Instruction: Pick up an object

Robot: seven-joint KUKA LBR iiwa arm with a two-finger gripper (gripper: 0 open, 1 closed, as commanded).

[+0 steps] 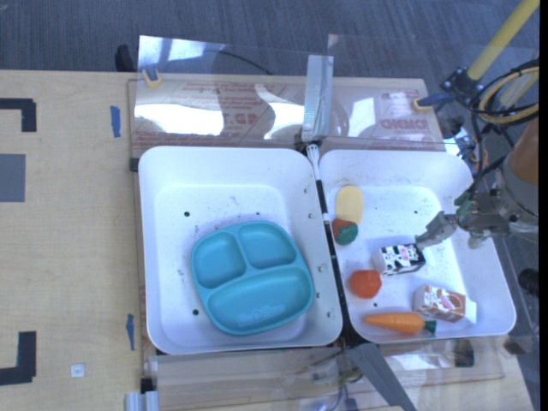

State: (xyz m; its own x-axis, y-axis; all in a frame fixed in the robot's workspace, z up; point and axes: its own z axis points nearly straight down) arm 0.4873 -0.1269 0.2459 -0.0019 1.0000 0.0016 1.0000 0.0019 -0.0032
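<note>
Here, the right bin [479, 197] serves as the landmark. Inside it lie loose toy pieces, scattered as if tipped in for picking: a yellow piece [348, 202] near the bin's left wall, a red-and-green piece [345, 231] just below it and touching, a red tomato [366, 284] nearer the bin's middle, a carrot [396, 322] along the front wall, a brown packet [443, 302] in the front right corner, and a black-and-white carton [401, 259] at the bin's centre. None is stacked; most stand apart, which probably gives room for a top-down grasp.

The left bin [163, 187], beside the landmark's left wall, holds a blue divided plate [251, 276].

The gripper [431, 233] comes over the right bin's right wall and slants down toward the centre. Its tip sits just beside the carton's upper right edge, possibly touching. Finger spread: cannot tell, since the tip is small and blurred. Nothing is visibly between the fingers; the carton appears to rest on the bin floor. Likely target, by my judgement: the carton.
</note>
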